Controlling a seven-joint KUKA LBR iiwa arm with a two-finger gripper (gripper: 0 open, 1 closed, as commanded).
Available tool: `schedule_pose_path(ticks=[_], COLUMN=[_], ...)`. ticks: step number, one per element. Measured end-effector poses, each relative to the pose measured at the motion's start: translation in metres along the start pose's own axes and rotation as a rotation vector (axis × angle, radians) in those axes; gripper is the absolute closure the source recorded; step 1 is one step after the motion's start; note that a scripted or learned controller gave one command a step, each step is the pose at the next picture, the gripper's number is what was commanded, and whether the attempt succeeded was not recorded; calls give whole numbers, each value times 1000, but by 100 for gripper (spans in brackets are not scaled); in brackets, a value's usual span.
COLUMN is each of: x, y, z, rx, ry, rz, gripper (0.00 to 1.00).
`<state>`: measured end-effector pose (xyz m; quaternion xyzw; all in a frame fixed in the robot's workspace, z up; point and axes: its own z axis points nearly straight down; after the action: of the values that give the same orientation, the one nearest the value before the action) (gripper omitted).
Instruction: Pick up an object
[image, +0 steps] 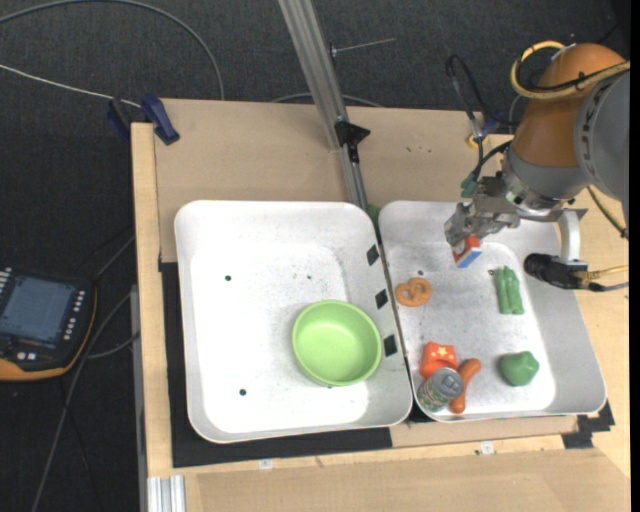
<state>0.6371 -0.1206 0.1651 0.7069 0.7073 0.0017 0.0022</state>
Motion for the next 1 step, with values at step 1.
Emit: schedule_pose_path(ticks=[1], x=[-6], y=[-3], z=[-46], rx=[1], ry=[0], rz=[1], gripper=[100])
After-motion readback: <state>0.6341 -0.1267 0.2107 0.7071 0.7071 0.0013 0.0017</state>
